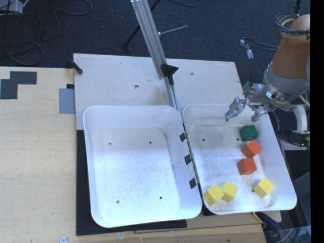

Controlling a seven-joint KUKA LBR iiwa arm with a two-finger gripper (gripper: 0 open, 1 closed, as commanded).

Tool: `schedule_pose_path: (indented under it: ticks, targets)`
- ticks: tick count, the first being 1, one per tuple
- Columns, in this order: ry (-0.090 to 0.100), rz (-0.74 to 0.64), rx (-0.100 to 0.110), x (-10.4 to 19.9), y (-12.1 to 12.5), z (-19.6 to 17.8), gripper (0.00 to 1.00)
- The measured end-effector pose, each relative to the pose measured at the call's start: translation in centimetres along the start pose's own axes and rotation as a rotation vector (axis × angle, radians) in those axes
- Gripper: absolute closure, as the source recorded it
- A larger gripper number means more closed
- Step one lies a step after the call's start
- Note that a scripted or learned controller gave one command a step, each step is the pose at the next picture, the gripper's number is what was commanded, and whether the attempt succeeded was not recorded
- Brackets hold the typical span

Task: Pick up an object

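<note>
Hovering end effector (246, 111) spread | green block (248, 132) just below | orange blocks (248, 157) near

The arm (291, 54) shows a broad orange band above a grey wrist; its tool (246, 111) has two pale metallic fingers.

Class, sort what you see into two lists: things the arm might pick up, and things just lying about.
For the job:
gripper
green block
two orange blocks
three yellow blocks
right bin

Lying about:
left bin
metal rail
cables
</note>
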State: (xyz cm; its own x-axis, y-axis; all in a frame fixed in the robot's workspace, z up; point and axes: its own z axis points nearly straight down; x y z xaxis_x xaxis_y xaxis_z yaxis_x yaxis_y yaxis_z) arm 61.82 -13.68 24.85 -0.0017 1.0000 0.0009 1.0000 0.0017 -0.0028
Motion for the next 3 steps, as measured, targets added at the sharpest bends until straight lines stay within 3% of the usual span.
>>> schedule_pose_path:
  ticks: [1,2,3]
  targets:
    - [0.001,0.005,0.010,-4.8,-6.7,10.9,0.00]
    - [-0.008,-0.001,-0.022,-6.4,-5.5,12.8,0.00]
    - [-0.010,0.001,-0.018,-7.0,-5.9,13.7,0.00]
